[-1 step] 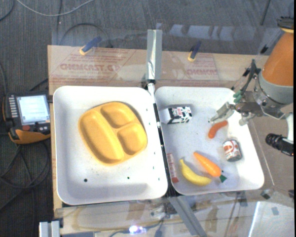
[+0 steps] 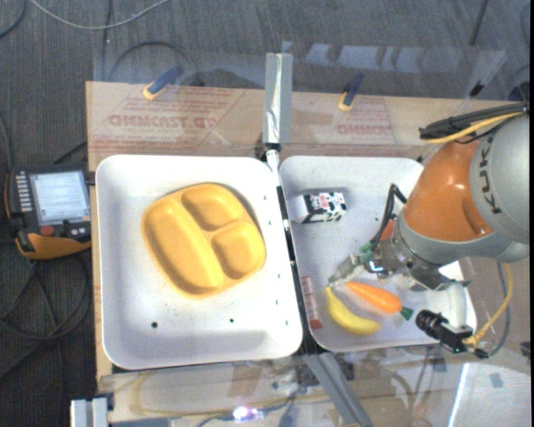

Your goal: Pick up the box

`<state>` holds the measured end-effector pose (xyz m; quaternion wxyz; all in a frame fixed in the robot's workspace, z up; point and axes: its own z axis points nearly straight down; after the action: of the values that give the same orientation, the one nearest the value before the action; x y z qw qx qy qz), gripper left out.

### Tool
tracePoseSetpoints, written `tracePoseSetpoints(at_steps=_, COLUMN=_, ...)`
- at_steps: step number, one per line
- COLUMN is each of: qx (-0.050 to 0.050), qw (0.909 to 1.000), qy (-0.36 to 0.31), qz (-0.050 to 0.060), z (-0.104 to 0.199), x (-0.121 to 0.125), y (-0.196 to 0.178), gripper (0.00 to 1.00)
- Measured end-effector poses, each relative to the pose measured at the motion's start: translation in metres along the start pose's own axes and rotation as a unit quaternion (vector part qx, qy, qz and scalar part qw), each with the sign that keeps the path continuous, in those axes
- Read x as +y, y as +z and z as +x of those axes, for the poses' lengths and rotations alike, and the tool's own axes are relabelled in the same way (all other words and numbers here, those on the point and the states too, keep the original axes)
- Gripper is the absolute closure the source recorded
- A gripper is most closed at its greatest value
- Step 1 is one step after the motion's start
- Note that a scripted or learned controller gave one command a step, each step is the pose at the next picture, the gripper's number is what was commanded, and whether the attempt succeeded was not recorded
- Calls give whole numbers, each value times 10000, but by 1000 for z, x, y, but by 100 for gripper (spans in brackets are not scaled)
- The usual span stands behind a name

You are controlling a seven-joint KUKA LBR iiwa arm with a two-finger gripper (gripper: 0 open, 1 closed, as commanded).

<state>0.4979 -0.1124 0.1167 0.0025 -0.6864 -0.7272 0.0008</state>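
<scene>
The small box (image 2: pixel 324 205) lies in the right bin (image 2: pixel 374 169), well apart from the end effector (image 2: pixel 367 262). Beyond it from the box lie a carrot (image 2: pixel 374 298) and banana (image 2: pixel 349 317). Whether the end effector is apart or together cannot be told.

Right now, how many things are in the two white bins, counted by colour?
Yellow: 2, the yellow plastic divided plate and the yellow toy banana
Orange: 1, the orange toy carrot
Black and white: 1, the small black-and-white box
Total: 4
</scene>
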Motion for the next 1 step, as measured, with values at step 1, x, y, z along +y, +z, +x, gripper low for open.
tracePoseSetpoints(at_steps=1, qx=-24, qw=9999, qy=-118, qz=-78, z=-31, x=83, y=26, gripper=0)
